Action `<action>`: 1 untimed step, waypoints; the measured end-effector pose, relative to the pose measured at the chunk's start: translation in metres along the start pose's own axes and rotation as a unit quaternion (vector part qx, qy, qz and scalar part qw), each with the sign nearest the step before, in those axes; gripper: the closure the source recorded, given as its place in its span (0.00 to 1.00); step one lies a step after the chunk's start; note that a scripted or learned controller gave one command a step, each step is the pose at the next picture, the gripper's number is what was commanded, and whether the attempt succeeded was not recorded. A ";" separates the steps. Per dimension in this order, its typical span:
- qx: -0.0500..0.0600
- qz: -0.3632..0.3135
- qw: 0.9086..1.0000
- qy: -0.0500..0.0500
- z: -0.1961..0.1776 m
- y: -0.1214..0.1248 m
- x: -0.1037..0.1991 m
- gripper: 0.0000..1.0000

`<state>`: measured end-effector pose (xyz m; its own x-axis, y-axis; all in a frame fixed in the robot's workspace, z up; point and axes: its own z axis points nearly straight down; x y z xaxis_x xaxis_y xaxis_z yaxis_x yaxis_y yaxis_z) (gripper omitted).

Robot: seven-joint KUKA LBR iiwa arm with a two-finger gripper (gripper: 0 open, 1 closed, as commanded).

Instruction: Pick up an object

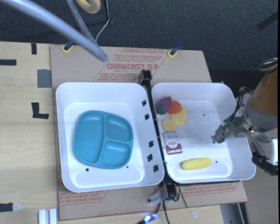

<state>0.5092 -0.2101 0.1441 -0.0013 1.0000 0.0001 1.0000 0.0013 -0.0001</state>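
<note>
The gripper (220, 135) is seen low over the floor of the right bin (203, 93), near its right wall; whether it is wide or narrow cannot be told, and nothing is seen in it. A yellow corn cob (196, 163) lies near the bin's front wall, with bare floor between it and the gripper. A small red-and-white packet (172, 142) and a cluster of toy fruits (171, 111) are placed along the bin's left wall. A blue divided plate (103, 139) is seen in the left bin (65, 125).

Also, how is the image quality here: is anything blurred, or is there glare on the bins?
Camera view: even, soft light; the grey tube at top left is out of focus; white bins look bright but keep detail; blue tray and corn appear sharp.
</note>
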 end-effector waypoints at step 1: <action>-0.002 -0.001 1.000 -0.001 -0.059 0.002 0.008 1.00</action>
<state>0.5116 -0.2019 0.2034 -0.0024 1.0000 -0.0013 1.0000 0.0024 0.0031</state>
